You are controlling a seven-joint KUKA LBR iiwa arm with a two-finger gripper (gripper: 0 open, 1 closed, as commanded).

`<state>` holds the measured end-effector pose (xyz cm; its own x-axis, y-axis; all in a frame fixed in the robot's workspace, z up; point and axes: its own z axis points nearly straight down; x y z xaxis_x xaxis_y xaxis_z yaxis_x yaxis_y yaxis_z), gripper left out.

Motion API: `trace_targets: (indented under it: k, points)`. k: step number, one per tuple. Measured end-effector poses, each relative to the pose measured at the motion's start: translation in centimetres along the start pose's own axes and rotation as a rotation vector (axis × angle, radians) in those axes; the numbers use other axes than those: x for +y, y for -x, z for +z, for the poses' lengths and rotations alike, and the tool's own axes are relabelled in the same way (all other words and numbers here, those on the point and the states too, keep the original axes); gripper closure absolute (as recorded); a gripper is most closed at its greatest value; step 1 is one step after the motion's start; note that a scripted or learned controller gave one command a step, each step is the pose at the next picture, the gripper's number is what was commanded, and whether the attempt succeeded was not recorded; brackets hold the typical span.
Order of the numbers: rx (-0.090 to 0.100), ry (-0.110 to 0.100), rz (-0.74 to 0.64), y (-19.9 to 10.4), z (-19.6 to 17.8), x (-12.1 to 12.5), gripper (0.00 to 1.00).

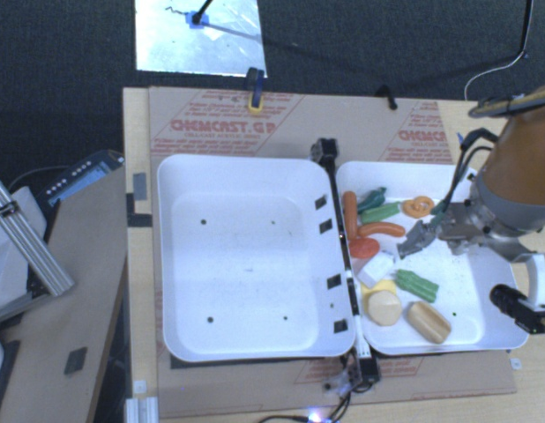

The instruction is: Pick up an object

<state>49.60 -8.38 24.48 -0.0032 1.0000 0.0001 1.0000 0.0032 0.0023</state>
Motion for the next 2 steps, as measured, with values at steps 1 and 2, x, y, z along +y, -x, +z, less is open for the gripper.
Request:
trace_targets:
  k: [1,2]
  points:
    - [-0.001,0.021,0.000,0.8,14.1,3.0,0.00]
    - [-0.001,0.005,-0.003,-0.1,16.0,7.6,0.00]
